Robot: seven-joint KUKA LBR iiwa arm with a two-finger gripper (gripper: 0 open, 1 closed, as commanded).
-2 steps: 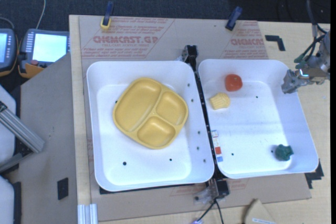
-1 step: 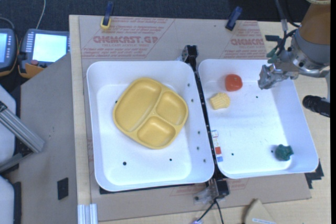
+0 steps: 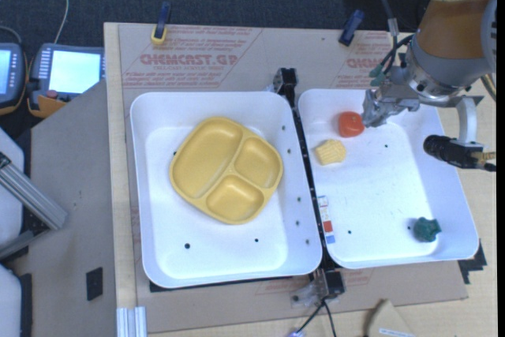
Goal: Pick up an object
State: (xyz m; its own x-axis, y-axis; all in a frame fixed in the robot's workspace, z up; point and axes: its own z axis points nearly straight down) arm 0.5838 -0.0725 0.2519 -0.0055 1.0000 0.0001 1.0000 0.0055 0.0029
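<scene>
The right bin (image 3: 442, 193) holds three small objects: a red-orange round one (image 3: 349, 124) near its back left, a pale yellow ridged piece (image 3: 330, 152) just in front of that, and a dark green lump (image 3: 427, 229) at the front right. My gripper (image 3: 374, 114) hangs low over the bin's back, right beside the red-orange object on its right. Nothing shows between its fingers.
The left bin (image 3: 158, 233) carries a yellow divided plate (image 3: 226, 169) in its middle. A black divider with clamps (image 3: 286, 80) runs between the bins. A black cylinder (image 3: 451, 150) on the arm juts over the right bin's right rim.
</scene>
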